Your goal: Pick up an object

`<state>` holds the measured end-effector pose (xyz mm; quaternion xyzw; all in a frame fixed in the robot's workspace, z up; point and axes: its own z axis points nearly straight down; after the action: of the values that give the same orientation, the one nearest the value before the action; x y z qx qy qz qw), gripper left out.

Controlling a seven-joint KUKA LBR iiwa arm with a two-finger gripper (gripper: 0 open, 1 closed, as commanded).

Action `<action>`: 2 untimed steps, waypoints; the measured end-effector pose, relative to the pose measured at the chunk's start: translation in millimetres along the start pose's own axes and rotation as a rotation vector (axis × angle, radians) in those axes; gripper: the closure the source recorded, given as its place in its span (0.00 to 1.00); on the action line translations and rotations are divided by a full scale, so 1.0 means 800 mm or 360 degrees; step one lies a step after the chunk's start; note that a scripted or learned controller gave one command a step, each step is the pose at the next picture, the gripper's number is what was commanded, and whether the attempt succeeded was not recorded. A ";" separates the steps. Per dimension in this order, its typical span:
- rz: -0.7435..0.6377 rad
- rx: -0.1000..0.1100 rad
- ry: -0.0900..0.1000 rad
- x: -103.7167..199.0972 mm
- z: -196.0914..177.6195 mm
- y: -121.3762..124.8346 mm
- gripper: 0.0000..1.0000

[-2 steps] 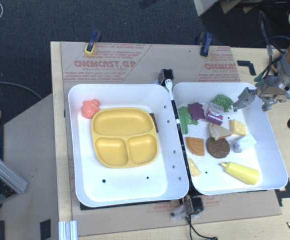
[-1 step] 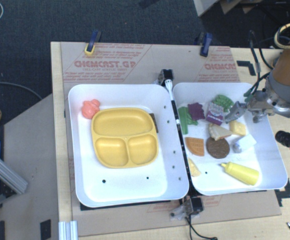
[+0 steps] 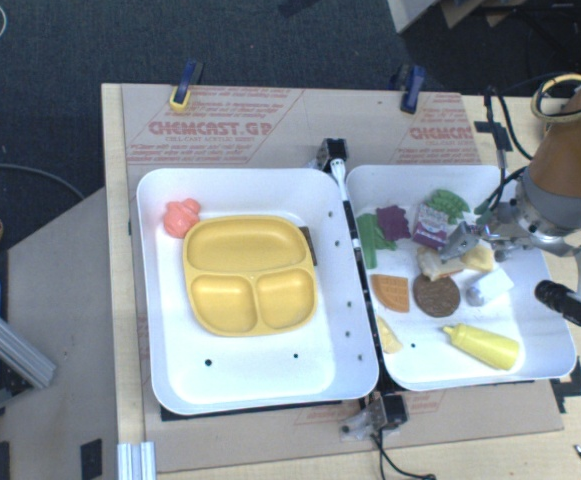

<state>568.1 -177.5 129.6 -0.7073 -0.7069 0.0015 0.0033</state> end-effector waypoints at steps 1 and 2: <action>0.0001 -0.0043 -0.0007 0.000 0.047 0.009 0.00; 0.0001 -0.0055 -0.0016 -0.002 0.030 0.011 1.00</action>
<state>576.9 -179.2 105.2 -0.7075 -0.7066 -0.0071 -0.0124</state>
